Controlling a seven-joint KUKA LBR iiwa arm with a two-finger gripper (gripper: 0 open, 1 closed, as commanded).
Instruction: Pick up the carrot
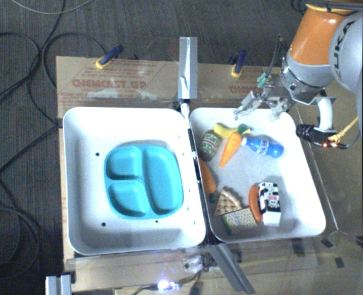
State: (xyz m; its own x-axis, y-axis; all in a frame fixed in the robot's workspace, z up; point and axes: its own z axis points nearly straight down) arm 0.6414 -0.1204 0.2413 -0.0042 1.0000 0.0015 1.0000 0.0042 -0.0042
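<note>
The carrot [230, 148], orange with a green top, lies tilted in the upper middle of the right bin [304, 165]. Its top touches a yellow banana [222, 129], and a blue bottle [263, 145] lies just to its right. My gripper [261, 106] hangs over the bin's far edge, above and to the right of the carrot and apart from it. Its fingers are open with nothing between them.
A green-brown can [209, 145] stands left of the carrot. An orange item [207, 177] lies along the bin's left wall. A sandwich wedge [228, 201], a red-orange piece [253, 200] and a black-and-white carton [269, 203] sit near the front. The left bin [83, 165] holds a blue divided plate [145, 180].
</note>
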